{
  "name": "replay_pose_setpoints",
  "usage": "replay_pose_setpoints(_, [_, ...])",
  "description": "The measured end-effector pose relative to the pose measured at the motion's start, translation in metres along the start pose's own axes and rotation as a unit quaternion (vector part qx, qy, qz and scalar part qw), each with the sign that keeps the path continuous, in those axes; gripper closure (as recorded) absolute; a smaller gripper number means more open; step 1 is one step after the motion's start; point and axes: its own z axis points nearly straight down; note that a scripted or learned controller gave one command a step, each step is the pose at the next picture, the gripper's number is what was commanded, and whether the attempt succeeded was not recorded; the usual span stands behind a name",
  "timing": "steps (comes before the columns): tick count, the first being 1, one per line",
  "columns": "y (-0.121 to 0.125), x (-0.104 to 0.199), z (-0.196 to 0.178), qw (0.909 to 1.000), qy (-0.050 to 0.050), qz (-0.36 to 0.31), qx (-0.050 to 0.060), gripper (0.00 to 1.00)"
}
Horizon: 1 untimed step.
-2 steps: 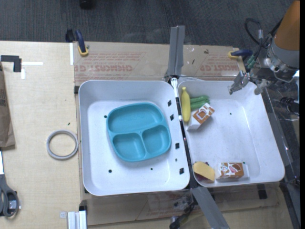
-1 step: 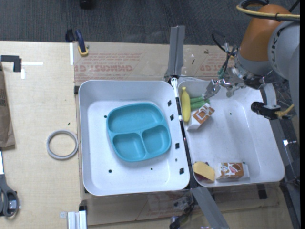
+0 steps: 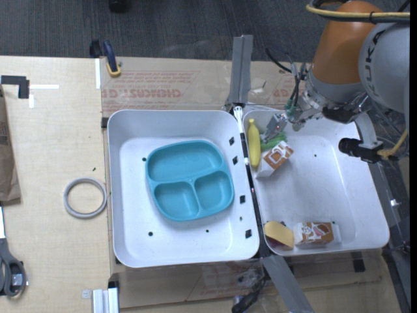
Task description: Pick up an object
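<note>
1. my claw (image 3: 294,113) hangs over the far corner of the right bin (image 3: 365,233), under my orange-banded wrist. from this slanted view i cannot tell how it is set, and i see nothing held in it.
2. the nearest things lie just to the claw's left and a little toward the camera: a green item (image 3: 273,130) close beside the tip, a small brown-and-white carton (image 3: 277,156) below that, and a banana (image 3: 253,145) along the bin's left wall.
3. the banana's long axis runs far-to-near, parallel to the divider between the bins. i judge that a grip across its width, closing left-right, would suit it.
4. the green item is the closest target, so my move is a short shift left and down. it is too small for me to read its shape.
5. a yellow wedge (image 3: 279,235) and a brown packet (image 3: 317,234) sit well apart from me at the near edge.
6. the left bin (image 3: 124,194) holds a blue divided tray (image 3: 189,180), farther off.
</note>
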Motion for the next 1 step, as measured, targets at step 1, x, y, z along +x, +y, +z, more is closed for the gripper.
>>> replay_pose_setpoints(1, [-0.0279,0.0169,0.0004,0.9954,0.000,-0.096,0.000,0.00])
